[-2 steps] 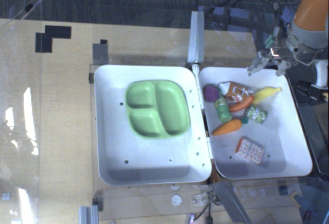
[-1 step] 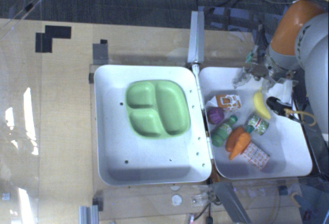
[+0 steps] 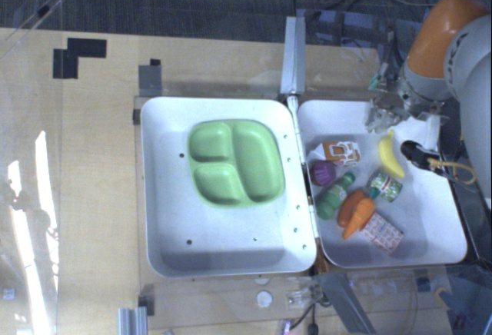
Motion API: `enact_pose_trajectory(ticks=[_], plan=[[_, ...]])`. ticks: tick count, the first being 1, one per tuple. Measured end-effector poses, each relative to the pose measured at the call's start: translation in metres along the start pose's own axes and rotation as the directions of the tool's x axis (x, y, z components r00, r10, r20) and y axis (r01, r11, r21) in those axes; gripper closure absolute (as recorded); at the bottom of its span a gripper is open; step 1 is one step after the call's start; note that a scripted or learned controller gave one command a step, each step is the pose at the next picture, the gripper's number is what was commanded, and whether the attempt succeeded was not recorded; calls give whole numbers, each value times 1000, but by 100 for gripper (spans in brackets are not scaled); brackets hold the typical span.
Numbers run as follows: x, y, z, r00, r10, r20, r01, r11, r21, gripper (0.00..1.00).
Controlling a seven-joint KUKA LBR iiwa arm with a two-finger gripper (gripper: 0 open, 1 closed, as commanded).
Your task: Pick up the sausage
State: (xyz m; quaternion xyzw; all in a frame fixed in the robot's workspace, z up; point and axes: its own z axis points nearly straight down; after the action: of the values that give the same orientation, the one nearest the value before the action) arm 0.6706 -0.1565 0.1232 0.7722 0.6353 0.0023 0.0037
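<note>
In the right bin (image 3: pixel 453 249), an elongated orange-red piece (image 3: pixel 356 214) lies slanted near the middle and looks like the sausage, though I cannot tell for sure. It touches a green bottle (image 3: pixel 334 197) on its left. My gripper (image 3: pixel 382 117) hangs over the bin's back edge, well behind the orange-red piece and just above a yellow banana (image 3: pixel 390 157). Nothing shows between its fingers.
Also in the right bin are an orange-and-white packet (image 3: pixel 340 150), a purple item (image 3: pixel 323 171), a small can (image 3: pixel 384 186) and a patterned box (image 3: pixel 382 233). The left bin (image 3: pixel 165 249) holds a green divided plate (image 3: pixel 234 161). A metal divider (image 3: pixel 292 57) separates the bins.
</note>
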Motion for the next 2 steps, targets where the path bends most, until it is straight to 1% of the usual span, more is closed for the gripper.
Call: enact_pose_trajectory(ticks=[1,2], plan=[[-11,-50,-43,944,-329,-2,329,944,0,100],[-8,-96,25,769,-640,-4,640,769,1,100]])
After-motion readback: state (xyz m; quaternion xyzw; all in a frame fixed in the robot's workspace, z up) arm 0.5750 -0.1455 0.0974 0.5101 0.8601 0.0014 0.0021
